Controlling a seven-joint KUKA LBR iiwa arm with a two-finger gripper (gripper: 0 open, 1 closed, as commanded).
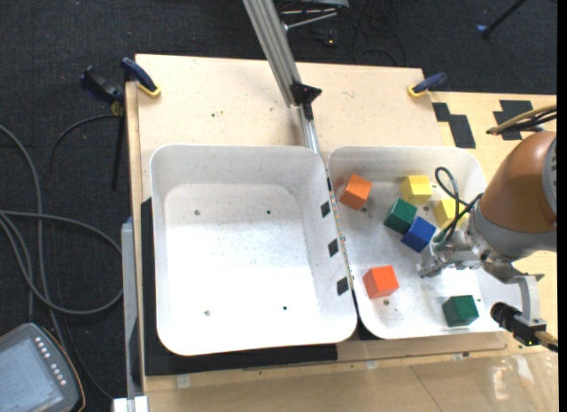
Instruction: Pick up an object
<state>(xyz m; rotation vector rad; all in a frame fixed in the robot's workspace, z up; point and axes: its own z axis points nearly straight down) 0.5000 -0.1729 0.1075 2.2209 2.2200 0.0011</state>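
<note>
The right bin [376,323] holds several small blocks. An orange block [356,191] lies near its back left, a yellow block [415,189] at the back, and a green block [400,215] just in front of that. A blue block [418,234] sits next to another yellow block [446,213]. A red-orange block [381,281] lies toward the front left and a dark green block [460,310] at the front right. My gripper [437,262] hangs low in the right bin, just right of the blue block, under the orange wrist band [523,198].
The left bin [177,171] stands beside the right one on the wooden bench. A metal pole [270,34] slants down to the bins' shared back edge. Blue-yellow clamps [142,78] sit at the bench's back corners. Cables lie on the floor at left.
</note>
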